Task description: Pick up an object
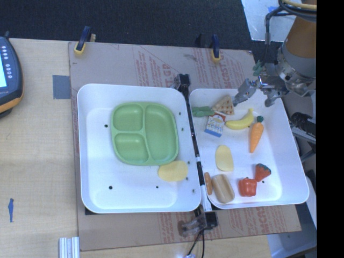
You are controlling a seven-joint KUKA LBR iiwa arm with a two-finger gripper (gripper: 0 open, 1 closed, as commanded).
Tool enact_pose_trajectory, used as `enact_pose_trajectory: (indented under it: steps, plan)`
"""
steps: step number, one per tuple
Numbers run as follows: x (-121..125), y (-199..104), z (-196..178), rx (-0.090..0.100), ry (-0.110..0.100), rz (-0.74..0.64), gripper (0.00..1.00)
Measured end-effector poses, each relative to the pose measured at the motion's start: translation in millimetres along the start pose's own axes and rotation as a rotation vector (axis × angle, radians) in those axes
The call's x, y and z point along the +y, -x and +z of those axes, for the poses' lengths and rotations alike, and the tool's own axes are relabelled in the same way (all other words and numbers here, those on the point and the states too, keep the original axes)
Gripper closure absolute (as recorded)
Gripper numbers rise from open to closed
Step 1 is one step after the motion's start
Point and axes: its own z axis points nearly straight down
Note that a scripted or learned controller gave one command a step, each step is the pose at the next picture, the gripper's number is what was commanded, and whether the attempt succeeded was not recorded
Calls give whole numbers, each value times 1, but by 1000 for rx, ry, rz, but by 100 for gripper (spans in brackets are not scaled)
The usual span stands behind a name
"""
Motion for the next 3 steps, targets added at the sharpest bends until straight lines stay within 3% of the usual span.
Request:
enact_pose_trajectory:
  steps: [1, 2, 3]
  plan:
    - [-46, 49, 80, 0, -10, 6, 0]
    - [-8, 84, 200, -1, -5, 1, 0]
    - [-8, 84, 183, -1, -1, 0, 100]
